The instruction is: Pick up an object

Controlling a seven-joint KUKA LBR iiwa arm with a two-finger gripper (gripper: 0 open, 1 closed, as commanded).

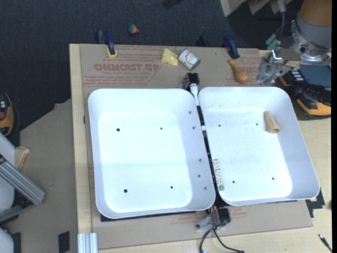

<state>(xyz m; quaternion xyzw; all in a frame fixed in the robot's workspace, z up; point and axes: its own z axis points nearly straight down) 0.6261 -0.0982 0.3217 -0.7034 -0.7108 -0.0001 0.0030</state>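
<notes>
The left bin sits nearest, the right bin touching beside it. A tan cone lies in the right bin's far right part. The gripper hovers beyond that bin's far edge, holding nothing.

The arm comes in at the two o'clock corner of the camera view, its orange band uppermost and the grey wrist below it. The gripper hangs from the wrist toward eight o'clock, its metal fingers pointing down. Whether those fingers stand apart or together is too small to tell.
</notes>
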